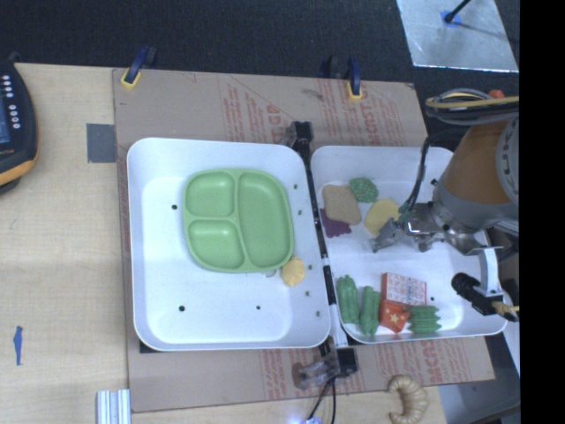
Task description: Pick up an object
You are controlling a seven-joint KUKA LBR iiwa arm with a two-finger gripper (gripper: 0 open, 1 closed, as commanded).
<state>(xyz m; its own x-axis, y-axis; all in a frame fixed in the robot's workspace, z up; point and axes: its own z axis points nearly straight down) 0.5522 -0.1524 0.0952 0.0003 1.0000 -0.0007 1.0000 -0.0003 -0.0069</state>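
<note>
My gripper [388,235] hangs low over the middle of the right bin [459,325], just below and to the right of a yellow piece [381,212]. Nothing shows between its tips. Around it lie a tan piece [340,203], a purple piece [334,227] and a bumpy green piece [363,188] to the left and behind. Toward the front lie two green pods [357,303], a red and white box [404,288], a red piece [394,317] and a green ridged piece [425,320].
The left bin [159,325] holds a green divided plate [238,219] and a small yellow piece [293,273] at its right wall. A tan curled thing [408,397] lies on the bench in front of the bins. A black pendant [13,122] sits at far left.
</note>
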